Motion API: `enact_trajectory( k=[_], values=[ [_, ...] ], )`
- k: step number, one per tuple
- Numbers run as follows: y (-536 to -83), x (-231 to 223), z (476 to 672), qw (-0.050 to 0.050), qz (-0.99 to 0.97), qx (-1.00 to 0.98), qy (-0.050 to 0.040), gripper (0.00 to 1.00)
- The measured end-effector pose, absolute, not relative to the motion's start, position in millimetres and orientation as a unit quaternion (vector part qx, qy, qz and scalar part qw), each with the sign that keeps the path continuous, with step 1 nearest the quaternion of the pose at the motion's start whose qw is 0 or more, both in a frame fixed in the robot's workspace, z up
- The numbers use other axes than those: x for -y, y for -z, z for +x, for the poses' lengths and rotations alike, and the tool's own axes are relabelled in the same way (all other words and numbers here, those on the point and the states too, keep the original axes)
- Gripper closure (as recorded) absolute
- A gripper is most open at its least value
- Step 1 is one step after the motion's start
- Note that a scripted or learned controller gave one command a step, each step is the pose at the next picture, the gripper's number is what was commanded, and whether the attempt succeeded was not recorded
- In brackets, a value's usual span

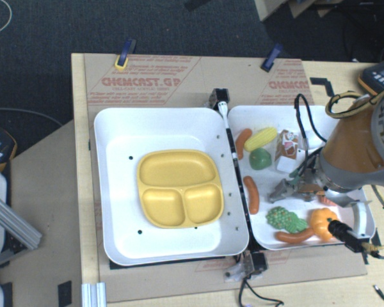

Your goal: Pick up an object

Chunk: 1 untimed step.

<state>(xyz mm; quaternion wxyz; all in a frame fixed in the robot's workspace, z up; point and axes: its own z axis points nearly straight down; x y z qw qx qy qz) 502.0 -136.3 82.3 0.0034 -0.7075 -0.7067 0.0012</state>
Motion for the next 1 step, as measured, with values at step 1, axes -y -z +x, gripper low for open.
enact_trajectory(
  k=[1],
  values=[
    [-90.2, 136.0, 503.2, 0.003, -0.707, 0.707, -0.0008, 1.0]
  ],
)
